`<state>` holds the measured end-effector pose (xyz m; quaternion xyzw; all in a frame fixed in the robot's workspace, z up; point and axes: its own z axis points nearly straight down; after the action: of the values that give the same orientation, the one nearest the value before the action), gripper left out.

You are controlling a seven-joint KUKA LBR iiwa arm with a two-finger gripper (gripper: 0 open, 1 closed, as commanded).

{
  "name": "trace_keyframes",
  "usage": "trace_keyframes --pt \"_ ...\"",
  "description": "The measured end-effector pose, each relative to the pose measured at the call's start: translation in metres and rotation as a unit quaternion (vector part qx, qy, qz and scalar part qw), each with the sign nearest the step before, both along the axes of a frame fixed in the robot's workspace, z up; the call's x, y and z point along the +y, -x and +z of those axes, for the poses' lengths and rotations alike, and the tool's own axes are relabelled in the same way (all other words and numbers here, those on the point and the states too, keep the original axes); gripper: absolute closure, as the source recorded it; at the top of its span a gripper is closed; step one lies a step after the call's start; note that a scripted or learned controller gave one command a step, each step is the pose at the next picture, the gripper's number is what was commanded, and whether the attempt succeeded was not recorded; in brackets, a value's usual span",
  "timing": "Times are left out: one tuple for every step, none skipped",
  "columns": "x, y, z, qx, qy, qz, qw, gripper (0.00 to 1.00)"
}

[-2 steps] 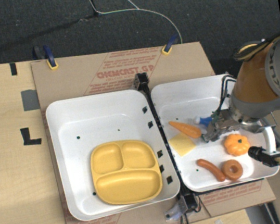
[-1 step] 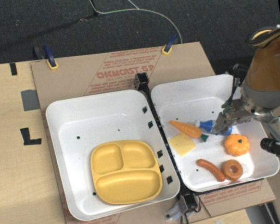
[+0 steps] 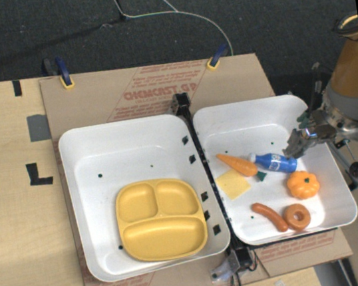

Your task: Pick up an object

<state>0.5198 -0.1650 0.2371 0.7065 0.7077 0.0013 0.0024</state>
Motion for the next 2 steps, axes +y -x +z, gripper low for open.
trace_keyframes --pt "0.000 -0.001 0.043 0.000 -0.0001 0.000 1.0000 1.00" --pt "0.057 -0.022 0.042 0.003 -0.0015 0.003 1.0000 1.00"
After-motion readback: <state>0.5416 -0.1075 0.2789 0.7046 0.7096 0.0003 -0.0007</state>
